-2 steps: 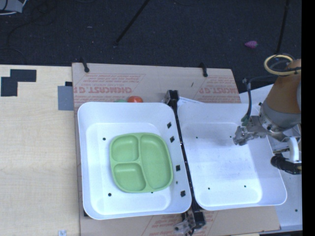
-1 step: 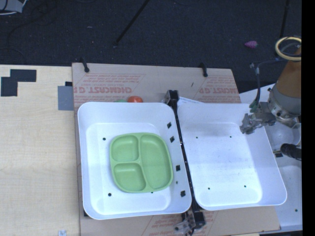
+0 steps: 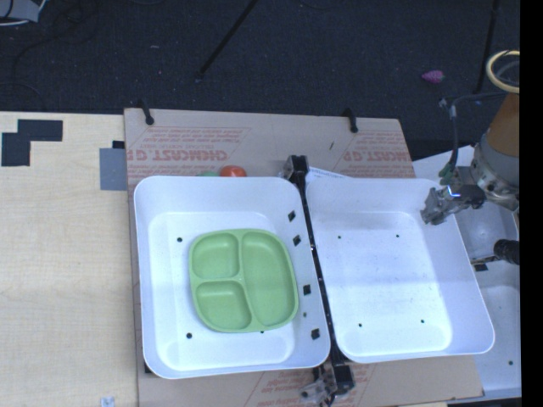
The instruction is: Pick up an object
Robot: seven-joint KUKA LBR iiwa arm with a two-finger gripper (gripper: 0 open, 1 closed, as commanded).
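Plate (image 3: 244,280), pale green plastic with three compartments, lay flat in the left shallow white bin (image 3: 161,210). Over the right white bin's (image 3: 399,329) far right rim hovered the grey gripper (image 3: 441,200); its spread I cannot tell.

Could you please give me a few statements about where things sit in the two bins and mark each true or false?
1. The light green divided plastic plate lies in the left white shallow bin. True.
2. The plate has two compartments. False: it has three.
3. The pincer sits at the upper right edge of the right white shallow bin. True.
4. The pincer is over the green plate. False: it is far from it, across the other bin.
5. A small red-orange round object lies inside the right bin. False: it sits behind the left bin's far rim.
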